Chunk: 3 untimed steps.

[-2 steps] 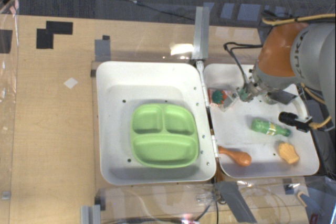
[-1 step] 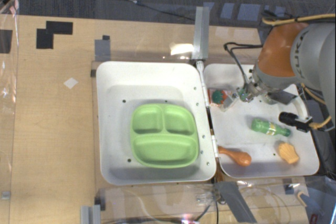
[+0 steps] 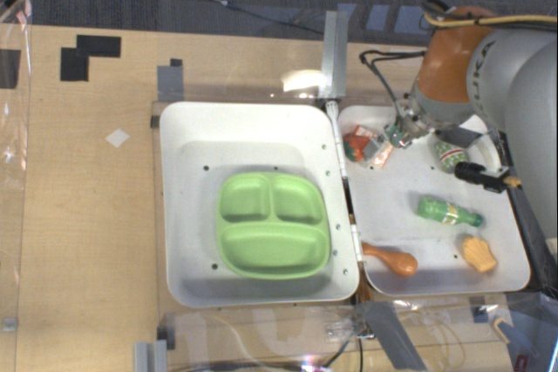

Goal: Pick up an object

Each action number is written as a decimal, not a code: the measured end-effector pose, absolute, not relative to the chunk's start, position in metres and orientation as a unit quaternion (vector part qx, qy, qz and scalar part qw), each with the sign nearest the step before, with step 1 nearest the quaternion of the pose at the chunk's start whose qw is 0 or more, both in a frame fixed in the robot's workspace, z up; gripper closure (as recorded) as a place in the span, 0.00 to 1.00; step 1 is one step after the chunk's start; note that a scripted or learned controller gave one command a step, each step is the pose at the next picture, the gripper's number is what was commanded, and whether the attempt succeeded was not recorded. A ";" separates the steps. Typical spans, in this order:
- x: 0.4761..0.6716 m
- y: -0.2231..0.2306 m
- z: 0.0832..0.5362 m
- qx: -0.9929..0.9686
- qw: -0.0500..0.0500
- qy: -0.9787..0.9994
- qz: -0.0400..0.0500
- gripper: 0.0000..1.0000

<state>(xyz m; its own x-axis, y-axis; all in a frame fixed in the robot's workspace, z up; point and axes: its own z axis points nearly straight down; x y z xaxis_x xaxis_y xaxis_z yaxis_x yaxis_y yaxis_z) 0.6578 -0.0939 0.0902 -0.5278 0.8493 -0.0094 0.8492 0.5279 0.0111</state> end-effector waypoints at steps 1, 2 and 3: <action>0.609 -0.059 0.184 0.543 0.002 0.839 0.001 0.00; 0.554 -0.123 0.142 0.543 0.000 0.840 0.000 0.00; 0.598 -0.133 0.094 0.625 0.001 0.780 0.001 0.00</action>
<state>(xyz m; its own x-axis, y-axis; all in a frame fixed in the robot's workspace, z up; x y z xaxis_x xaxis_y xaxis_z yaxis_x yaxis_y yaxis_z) 0.5983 -0.1327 0.0944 -0.2180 0.9759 -0.0011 0.9759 0.2180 0.0025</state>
